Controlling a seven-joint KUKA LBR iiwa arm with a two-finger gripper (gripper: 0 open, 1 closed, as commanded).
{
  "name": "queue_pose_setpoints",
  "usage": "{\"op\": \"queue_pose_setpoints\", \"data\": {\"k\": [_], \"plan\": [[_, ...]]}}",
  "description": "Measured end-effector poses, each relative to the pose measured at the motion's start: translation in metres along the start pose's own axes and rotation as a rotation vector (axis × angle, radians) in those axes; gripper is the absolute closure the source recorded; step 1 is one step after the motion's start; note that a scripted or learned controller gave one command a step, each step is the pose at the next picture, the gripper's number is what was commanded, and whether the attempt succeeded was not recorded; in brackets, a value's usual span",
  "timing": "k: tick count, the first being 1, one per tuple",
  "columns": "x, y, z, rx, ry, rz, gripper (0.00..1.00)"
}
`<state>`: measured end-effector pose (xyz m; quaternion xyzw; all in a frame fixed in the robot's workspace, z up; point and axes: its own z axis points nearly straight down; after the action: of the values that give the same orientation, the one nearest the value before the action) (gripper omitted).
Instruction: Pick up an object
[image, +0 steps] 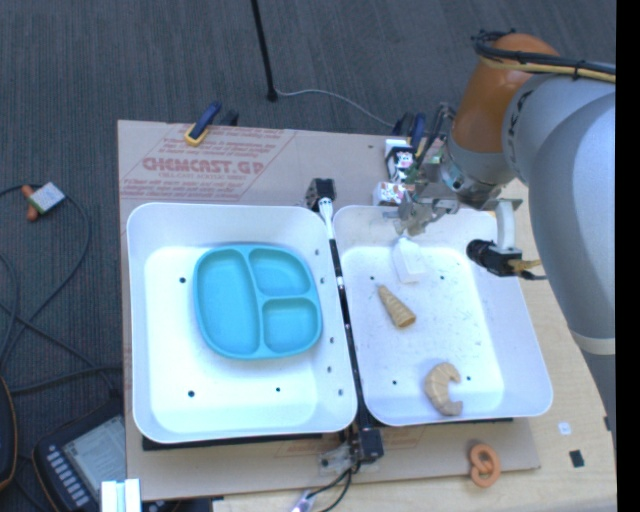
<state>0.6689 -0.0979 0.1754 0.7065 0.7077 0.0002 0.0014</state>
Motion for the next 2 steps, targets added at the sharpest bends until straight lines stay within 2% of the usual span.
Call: {"op": "queue_pose_setpoints", "data": {"k": [1,2], "plan": [[0.057,-0.073,-0.03,0.002,0.001,0.0,1.0],[0.071,-0.051,-0.009,0.003,0.0,0.001,1.0]]}}
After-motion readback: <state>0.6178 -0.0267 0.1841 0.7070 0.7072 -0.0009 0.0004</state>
